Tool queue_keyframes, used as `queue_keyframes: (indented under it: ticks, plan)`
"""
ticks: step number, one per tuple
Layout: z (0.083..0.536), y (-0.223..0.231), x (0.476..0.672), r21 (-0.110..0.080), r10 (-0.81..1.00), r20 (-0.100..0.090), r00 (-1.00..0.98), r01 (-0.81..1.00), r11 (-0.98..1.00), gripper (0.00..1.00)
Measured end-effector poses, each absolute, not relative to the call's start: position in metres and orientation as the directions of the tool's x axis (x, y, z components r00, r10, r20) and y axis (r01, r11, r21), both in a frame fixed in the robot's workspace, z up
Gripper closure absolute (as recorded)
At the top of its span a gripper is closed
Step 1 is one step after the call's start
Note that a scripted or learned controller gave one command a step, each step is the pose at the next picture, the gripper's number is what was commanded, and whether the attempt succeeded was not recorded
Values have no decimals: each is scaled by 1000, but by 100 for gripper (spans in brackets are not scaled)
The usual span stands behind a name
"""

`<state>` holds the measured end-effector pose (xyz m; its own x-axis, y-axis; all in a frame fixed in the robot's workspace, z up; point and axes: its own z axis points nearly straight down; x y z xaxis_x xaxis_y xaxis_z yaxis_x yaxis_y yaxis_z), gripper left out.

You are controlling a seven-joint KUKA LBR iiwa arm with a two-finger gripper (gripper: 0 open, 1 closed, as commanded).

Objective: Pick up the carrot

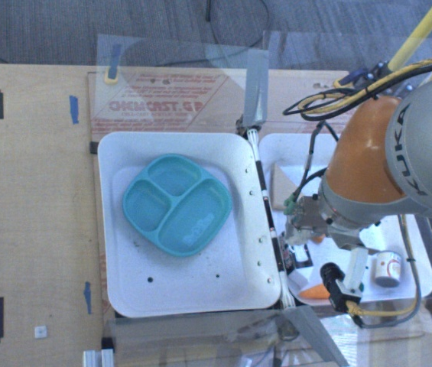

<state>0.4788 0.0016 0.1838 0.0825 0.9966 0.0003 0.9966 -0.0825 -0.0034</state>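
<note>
The carrot (316, 290), a small orange piece, lies near the front left corner of the right bin (423, 281). My gripper (298, 239) hangs under the orange-banded wrist over the left part of that bin, a little behind the carrot and apart from it. The wrist and cables hide most of the gripper. Nothing shows as held by it.
A teal divided plate (176, 204) sits in the left bin (200, 293). In the right bin, a small white can with a red mark (388, 268) lies at the front right, and a pale flat object (283, 183) lies near the back left. The arm covers the bin's middle.
</note>
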Motion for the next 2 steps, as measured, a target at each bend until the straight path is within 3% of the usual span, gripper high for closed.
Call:
queue_keyframes:
  ticks: [1, 2]
  plan:
    - [241, -51, 480, -1, 974, -1, 225, 974, -226, 100]
    - [184, -10, 479, -4, 957, 0, 291, 957, -291, 100]
